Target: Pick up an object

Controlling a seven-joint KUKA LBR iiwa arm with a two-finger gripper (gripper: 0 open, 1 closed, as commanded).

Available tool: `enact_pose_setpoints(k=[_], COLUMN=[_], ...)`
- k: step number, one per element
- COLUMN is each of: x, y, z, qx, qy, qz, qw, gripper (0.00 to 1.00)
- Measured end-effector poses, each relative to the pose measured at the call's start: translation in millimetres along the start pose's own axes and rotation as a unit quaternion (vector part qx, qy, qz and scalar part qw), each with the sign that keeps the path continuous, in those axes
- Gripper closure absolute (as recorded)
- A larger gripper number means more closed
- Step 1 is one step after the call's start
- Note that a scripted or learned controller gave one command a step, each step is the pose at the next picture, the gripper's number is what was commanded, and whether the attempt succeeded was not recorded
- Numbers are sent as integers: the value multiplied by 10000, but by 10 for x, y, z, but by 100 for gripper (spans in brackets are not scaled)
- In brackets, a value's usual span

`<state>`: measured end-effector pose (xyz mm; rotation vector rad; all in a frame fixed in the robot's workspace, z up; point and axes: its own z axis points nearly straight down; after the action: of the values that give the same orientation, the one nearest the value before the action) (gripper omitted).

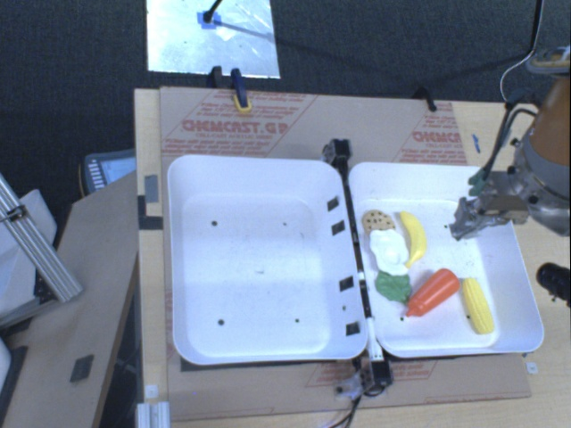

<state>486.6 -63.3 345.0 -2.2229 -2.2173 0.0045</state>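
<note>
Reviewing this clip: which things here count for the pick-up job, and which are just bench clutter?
For the job:
two-finger gripper
yellow toy banana
orange toy carrot
yellow corn cob
round speckled cookie
white lumpy piece
green leafy piece
right white bin

Lying about:
left white bin
square foil sheet

Two white bins sat side by side: the left bin and the right bin. The right one held six items in all: one banana, one cookie, one white lump, one green piece, one carrot and one corn cob. One gripper hung above that bin. One metal sheet lay beyond the bench.
</note>
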Motion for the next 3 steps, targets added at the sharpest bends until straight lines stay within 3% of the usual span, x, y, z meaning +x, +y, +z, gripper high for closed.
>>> enact_pose_setpoints(k=[1,2,3], x=[581,1235,597], y=[107,1,0], z=[249,-62,-1173], qx=[-27,-40,-77], qy=[6,12,-1], qz=[-33,-53,-2], qw=[10000,10000,10000], gripper=[100,100,100])
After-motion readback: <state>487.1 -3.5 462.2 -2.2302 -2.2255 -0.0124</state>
